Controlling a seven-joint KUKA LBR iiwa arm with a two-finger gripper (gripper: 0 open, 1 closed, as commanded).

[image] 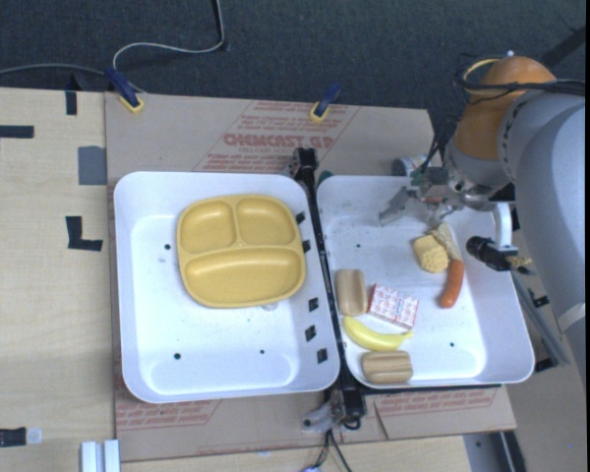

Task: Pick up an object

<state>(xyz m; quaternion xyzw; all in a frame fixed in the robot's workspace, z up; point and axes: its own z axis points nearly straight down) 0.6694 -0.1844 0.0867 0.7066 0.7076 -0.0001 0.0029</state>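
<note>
Seen from above at a slant, the worktop [39,293] carries two shallow white bins side by side. The right bin [492,357] holds the pickable things. A knobbly yellow piece of corn [432,254] lies toward the bin's 2 o'clock, and a slim orange carrot [451,283] lies just beside it at its 4 o'clock. Near the bin's middle sits a small white packet with red print [393,306] (the print is too small to read). A tan bread roll [350,290] lies at the packet's 9 o'clock, a curved yellow banana [376,336] at its 7 o'clock, and a second tan roll [386,367] at the bin's 6 o'clock edge.

The left bin [143,352] holds a yellow three-part tray [241,249].

The claw [425,200] hangs over the right bin's 12 o'clock part, above the corn, its fingers spread wide with nothing between them. The grey arm with its orange band [492,116] reaches in from 3 o'clock.

Red lettering on the cardboard sheet [275,138] under the bins reads "CHEMCAST", partly hidden.
</note>
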